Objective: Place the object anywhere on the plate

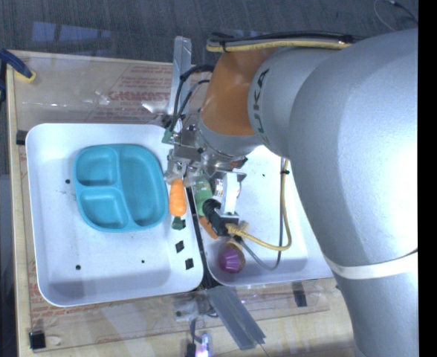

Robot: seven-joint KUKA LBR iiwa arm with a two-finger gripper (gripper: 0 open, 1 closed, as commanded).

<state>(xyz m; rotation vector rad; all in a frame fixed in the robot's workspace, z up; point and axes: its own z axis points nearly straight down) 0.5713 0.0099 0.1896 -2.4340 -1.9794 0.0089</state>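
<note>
- The gripper [180, 178] holds an orange carrot [177, 198] between its closed fingers, hanging just beside the right edge of the blue divided plate [120, 187].
- The carrying step seems nearly finished.
- Next, the arm should move a little left over a compartment, then release.

The blue plastic plate with three sections [122, 186] has open room above it. The big grey arm [337, 140] blocks the right white bin [296, 262].

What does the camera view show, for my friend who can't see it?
A big grey robot arm reaches in from the right, its gripper at an orange carrot beside a blue divided plate in the left white bin. A purple object lies in the right bin.
</note>
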